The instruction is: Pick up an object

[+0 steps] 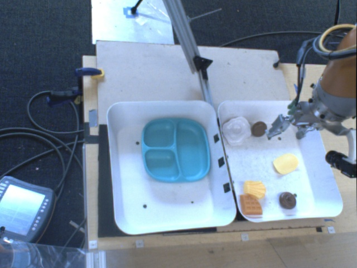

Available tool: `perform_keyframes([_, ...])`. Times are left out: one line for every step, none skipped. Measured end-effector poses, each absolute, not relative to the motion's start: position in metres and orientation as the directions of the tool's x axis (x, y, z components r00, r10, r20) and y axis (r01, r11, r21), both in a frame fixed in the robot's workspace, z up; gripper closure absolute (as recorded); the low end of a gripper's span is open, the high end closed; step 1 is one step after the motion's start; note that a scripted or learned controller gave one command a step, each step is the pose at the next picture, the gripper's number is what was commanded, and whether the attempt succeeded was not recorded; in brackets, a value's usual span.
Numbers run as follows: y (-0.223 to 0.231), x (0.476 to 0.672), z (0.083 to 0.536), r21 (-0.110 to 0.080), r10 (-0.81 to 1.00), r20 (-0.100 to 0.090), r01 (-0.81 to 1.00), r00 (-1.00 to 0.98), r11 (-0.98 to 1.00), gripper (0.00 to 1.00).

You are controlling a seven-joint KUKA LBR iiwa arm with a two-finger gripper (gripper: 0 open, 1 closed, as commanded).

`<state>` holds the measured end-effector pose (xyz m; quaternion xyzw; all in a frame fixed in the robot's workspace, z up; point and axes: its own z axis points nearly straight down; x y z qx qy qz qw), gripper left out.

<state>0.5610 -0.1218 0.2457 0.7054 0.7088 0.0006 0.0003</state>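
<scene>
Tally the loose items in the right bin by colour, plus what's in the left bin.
Right bin:
Clear: 1, cup-like piece
Brown: 2, round piece, round piece
Yellow: 2, pale piece, ridged piece
Orange: 1, waffle-like block
Left bin:
Blue: 1, divided plate
Total: 7

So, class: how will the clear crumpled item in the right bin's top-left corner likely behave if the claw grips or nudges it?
The clear crumpled item looks thin and see-through, so it is probably light and may slide if nudged. Its creased surface suggests it could squash rather than hold firm. It sits against the right bin wall, which may block a push. The claw is beside the brown ball.
</scene>
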Motion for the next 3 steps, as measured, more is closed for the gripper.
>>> perform_keyframes([-0.122,0.561,0.246,0.002,1.0,0.001,1.0,-0.003,0.003,0.0])
perform_keyframes([-0.122,0.557,0.203,-0.003,1.0,0.0,1.0,-0.001,0.001,0.0])
perform_keyframes([-0.118,0.561,0.16,-0.003,1.0,0.001,1.0,-0.001,0.001,0.0])
